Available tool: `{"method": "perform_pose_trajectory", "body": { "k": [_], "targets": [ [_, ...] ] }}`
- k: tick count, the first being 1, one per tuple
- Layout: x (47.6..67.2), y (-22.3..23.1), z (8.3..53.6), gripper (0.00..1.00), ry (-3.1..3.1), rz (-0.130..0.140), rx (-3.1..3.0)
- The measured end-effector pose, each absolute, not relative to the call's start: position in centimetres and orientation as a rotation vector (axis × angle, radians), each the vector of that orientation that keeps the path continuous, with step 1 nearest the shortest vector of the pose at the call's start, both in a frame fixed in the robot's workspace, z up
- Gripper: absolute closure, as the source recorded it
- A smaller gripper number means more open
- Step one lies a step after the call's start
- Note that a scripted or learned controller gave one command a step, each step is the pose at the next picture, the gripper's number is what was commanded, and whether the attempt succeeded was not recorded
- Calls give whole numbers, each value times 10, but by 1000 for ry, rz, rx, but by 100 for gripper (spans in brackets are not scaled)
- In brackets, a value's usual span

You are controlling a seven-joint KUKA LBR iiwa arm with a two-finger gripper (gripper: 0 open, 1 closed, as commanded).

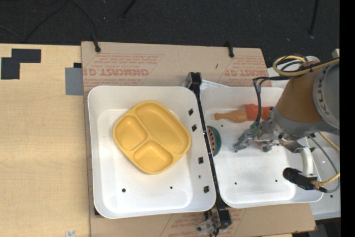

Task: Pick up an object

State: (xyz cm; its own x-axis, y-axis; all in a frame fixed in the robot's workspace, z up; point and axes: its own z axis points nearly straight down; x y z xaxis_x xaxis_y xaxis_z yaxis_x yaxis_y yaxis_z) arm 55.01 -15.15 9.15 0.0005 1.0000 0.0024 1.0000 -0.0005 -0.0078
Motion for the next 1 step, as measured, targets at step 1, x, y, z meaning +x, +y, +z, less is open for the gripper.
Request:
{"method": "perform_pose_trajectory", "body": {
  "k": [1],
  "targets": [
    [551, -152, 105, 100, -2214, 5, -2221]
  ]
}}
